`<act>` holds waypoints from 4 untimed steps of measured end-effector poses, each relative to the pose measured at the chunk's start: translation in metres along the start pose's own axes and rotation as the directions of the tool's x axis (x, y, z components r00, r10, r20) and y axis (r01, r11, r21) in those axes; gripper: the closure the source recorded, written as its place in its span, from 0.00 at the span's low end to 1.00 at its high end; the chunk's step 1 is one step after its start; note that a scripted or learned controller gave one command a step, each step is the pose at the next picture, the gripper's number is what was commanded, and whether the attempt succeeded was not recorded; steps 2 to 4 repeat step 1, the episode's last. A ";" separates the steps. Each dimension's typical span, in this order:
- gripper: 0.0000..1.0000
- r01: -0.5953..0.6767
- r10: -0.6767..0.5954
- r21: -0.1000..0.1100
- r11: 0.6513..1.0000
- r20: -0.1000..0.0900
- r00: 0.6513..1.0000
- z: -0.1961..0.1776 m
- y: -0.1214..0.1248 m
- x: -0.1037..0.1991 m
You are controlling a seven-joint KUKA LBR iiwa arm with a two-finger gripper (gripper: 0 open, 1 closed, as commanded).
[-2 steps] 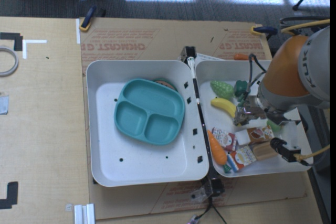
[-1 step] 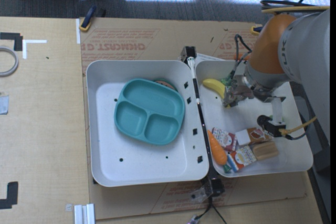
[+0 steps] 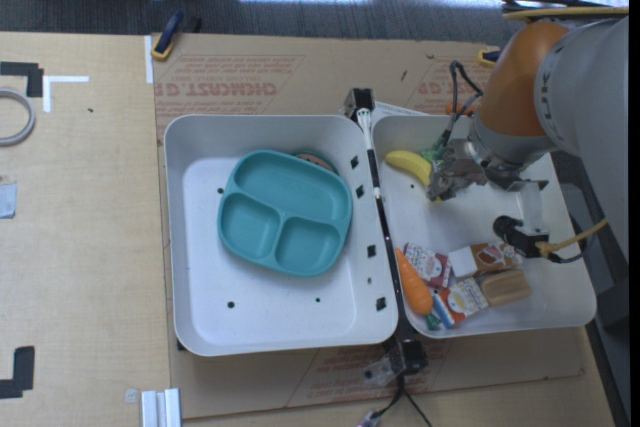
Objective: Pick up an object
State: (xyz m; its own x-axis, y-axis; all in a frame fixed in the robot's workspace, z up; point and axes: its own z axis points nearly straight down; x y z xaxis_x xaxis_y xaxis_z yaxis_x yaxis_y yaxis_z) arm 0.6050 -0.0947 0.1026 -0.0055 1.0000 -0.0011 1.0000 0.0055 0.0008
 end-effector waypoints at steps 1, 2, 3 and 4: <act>1.00 -0.002 0.002 0.000 1.000 0.000 1.000 -0.173 0.013 0.065; 1.00 -0.002 0.002 0.000 1.000 0.000 1.000 -0.173 0.013 0.065; 1.00 -0.002 0.002 0.000 1.000 0.000 1.000 -0.173 0.013 0.065; 1.00 -0.002 0.002 0.000 1.000 0.000 1.000 -0.173 0.013 0.065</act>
